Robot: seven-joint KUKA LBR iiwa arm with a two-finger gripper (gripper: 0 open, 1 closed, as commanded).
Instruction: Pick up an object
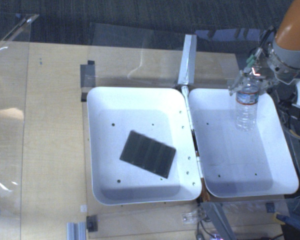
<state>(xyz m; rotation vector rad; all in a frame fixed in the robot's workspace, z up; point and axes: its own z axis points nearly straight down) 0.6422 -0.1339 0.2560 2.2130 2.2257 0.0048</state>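
Your end effector point(251, 76) grips the water bottle point(246, 106) by its cap, so the slick, swinging bottle could slip free.

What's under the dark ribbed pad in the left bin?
The dark pad lies flat on the left bin's white floor. Whatever it covers is hidden; bare floor with small holes surrounds it.

You see: bottle point(247, 105) clear glossy plastic; bins point(140, 96) smooth white plastic; slab point(148, 154) dark ribbed matt; surface point(50, 134) pale wood grain
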